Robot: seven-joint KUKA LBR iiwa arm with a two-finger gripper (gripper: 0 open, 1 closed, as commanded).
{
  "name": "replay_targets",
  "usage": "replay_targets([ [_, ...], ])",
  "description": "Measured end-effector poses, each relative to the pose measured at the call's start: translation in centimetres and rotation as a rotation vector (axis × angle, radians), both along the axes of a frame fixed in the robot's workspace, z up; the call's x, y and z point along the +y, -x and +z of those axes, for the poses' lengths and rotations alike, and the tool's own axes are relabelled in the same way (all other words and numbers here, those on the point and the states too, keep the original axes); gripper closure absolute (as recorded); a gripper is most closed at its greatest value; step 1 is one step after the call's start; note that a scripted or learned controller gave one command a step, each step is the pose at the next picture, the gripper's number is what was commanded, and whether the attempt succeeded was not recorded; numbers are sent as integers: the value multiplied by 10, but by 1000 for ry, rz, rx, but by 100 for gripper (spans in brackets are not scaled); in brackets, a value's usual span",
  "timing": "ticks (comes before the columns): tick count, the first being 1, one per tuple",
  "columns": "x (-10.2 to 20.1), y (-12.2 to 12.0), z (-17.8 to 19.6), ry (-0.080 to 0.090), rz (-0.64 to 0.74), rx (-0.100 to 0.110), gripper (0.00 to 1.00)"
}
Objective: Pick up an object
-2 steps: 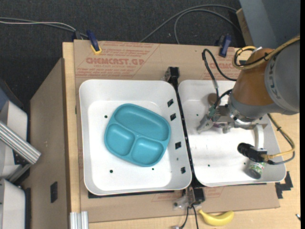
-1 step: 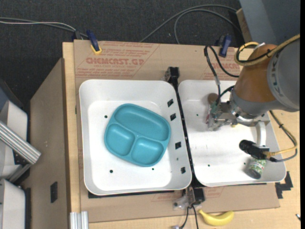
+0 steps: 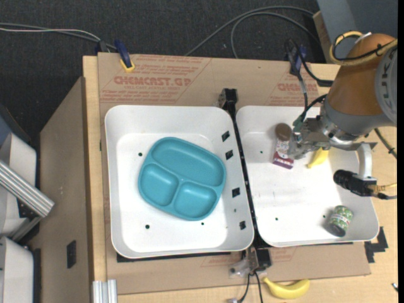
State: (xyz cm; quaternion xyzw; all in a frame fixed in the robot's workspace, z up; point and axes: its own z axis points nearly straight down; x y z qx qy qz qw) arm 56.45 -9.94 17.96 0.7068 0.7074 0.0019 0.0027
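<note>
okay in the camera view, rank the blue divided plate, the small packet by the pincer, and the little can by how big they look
1. Blue divided plate, by far the largest.
2 and 3. Small packet and little can: they look alike in size, so unranked.

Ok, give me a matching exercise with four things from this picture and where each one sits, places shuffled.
Things:
1. blue divided plate
2. green-patterned can
3. banana
4. gripper

Places:
A. near corner of the right bin
B. on the cardboard, outside the bins
C. in the left bin
D. above the far part of the right bin

Pairs: 1-C, 2-A, 3-B, 4-D
</note>
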Motion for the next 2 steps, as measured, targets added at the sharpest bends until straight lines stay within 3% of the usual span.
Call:
replay_targets([
  [1,-1,6,62,0,1,-1,100],
  [2,-1,5,79,-1,1,3,100],
])
